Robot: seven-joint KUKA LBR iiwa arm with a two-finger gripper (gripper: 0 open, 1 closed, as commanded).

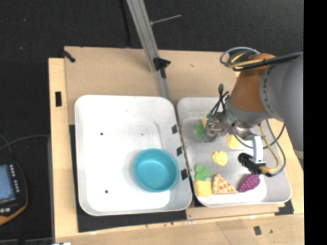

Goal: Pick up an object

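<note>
Reaching in from the right, my arm [265, 93] bends down over the right bin [278, 190], gripper [211, 131] low against a green toy [200, 130] near the bin's left wall. A blue bowl [155, 169] sits in the left bin [102, 121].
</note>
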